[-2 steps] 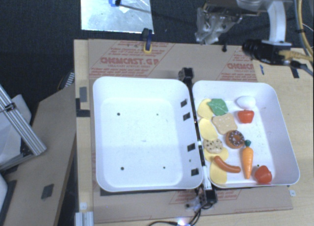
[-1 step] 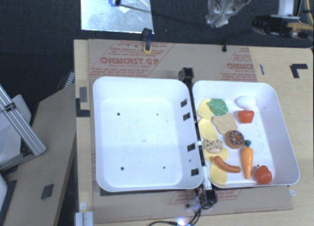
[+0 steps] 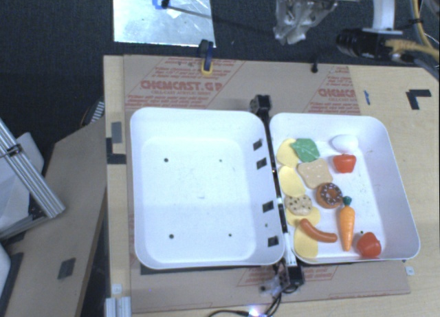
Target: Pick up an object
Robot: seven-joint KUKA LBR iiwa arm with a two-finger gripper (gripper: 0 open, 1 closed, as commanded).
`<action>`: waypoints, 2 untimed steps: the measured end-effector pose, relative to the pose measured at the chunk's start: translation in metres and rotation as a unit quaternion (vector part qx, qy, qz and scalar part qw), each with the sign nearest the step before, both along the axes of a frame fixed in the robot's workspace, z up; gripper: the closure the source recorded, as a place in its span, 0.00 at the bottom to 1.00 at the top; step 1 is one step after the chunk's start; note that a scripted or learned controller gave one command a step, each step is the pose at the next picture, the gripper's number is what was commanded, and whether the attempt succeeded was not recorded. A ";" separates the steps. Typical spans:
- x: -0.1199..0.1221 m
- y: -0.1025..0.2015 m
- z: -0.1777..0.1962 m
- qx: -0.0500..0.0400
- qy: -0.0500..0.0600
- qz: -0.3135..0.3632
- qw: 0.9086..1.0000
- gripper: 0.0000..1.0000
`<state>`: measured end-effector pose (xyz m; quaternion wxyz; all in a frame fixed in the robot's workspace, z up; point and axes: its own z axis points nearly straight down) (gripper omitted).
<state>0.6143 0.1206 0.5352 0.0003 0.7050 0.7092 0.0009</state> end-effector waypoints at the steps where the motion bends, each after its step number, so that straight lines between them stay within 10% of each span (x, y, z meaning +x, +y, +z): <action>1: -0.021 0.024 0.000 0.000 0.000 0.000 1.000 1.00; 2: -0.036 0.047 0.000 0.000 0.000 0.000 1.000 1.00</action>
